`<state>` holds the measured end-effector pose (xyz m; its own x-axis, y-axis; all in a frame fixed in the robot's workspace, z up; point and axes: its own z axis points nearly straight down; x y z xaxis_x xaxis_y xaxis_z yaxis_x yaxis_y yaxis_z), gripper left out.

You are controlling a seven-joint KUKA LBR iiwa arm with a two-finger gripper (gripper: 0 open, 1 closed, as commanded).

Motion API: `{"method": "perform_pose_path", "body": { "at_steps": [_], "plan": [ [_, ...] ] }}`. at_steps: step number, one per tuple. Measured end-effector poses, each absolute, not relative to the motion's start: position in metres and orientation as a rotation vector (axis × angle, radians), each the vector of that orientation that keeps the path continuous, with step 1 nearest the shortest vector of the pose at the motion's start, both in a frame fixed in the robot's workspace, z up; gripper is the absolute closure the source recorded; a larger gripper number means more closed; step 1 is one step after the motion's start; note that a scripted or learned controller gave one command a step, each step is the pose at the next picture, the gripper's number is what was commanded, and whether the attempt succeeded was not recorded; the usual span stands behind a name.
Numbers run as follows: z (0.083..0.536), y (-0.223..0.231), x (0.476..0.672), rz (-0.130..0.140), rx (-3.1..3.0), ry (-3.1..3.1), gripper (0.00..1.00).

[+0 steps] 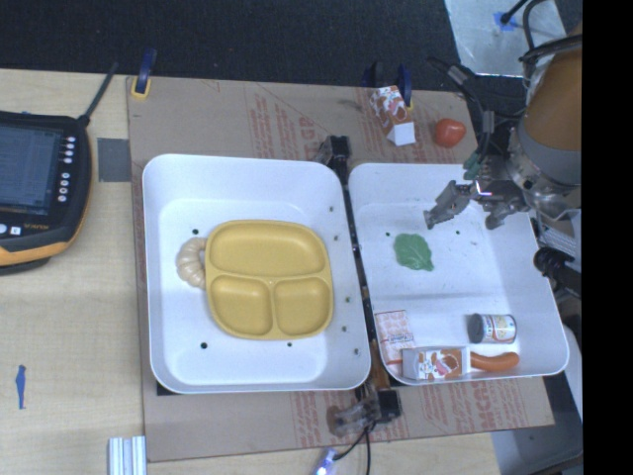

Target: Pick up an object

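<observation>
Presently the gripper (pixel 467 203) hangs over the right bin (pixel 524 295) near its far edge, jaws spread and holding nothing; a green leaf (pixel 414 252) lies just beside it.

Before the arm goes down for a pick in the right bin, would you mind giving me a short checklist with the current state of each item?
1. Gripper is above the right bin, not yet down on anything: ok.
2. Nothing between the fingers: ok, the spread fingers show only white bin floor between them.
3. Nearest target, the green piece, lies free on the bin floor, apart from other things: ok.
4. Small can and carrot lie close together near the front wall, crowded for a grasp: not ok.
5. Gripper aligned over the green piece: not ok, it sits further back and to the right.
</observation>
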<state>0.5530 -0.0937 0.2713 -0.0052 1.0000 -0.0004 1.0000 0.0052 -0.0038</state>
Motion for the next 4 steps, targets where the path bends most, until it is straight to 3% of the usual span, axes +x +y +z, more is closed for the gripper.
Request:
{"method": "perform_pose_path", "body": {
  "at_steps": [1,3,4],
  "plan": [
    [0.191,-0.09,0.628,0.009,-2.213,-2.227,0.0],
    [0.115,-0.105,0.599,0.007,-2.215,-2.225,0.0],
    [0.092,-0.105,0.609,0.006,-2.213,-2.227,0.0]
  ]
}}
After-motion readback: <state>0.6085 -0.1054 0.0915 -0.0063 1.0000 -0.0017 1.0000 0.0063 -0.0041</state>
